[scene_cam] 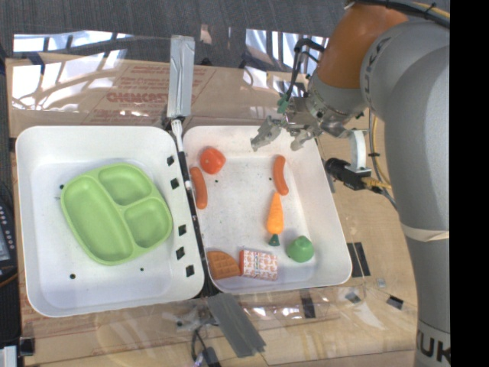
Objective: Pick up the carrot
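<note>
Hand hovering over the far edge of the right bin, metal fingers splayed fairly wide, nothing between them. So, task-wise: basically not started, no grasp yet. Carrot lying loose on the bin floor, nearer the camera than the hand, roughly mid-bin toward the right wall, orange taper with a little dark green stub at the near end. Still to do, by the look of it: come down over it, close, lift. Just beyond the carrot, a reddish sausage, smooth and rounded, pretty much between hand and carrot, so easy to clip by mistake. Right next to the carrot's green tip, a glossy green pepper-looking thing. Along the near edge, a patterned little box and a brown waffle-textured piece. Over by the left wall, a second sausage and a shiny red tomato. All plastic toy food, probably slick and light. Left bin holding a lime green divided plate, three compartments, matte plastic. Both bins shallow, white, speckled with a few dark dots, sitting on a cardboard-covered worktop with glare on it.
</note>
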